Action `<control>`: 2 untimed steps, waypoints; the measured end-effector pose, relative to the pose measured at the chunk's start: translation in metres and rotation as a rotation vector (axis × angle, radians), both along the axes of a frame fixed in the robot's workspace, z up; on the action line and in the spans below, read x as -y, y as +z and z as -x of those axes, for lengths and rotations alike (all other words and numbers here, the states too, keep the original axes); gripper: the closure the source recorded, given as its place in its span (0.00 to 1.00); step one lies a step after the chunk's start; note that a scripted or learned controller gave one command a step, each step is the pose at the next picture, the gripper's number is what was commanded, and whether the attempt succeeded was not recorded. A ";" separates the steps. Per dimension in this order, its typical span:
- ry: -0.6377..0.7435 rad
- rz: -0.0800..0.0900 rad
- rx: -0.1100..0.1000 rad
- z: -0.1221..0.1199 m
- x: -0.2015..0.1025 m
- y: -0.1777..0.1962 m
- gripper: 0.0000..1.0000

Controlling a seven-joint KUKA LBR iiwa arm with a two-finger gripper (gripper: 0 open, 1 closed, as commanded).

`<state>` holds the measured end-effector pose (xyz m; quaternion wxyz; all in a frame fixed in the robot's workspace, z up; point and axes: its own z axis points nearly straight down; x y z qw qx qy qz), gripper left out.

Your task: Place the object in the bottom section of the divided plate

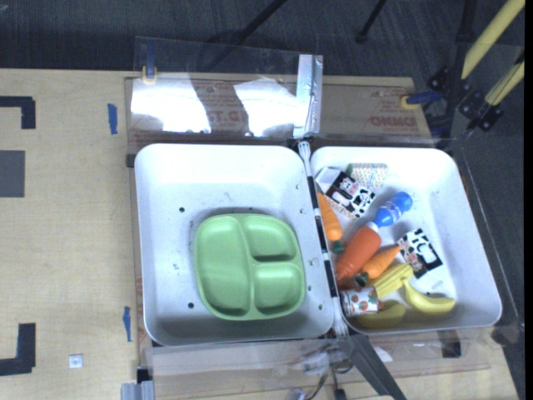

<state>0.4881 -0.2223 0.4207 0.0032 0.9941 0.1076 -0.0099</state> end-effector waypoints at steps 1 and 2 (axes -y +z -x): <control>-0.011 -0.009 0.009 0.006 0.001 -0.001 1.00; -0.006 -0.006 0.002 0.003 0.000 0.006 1.00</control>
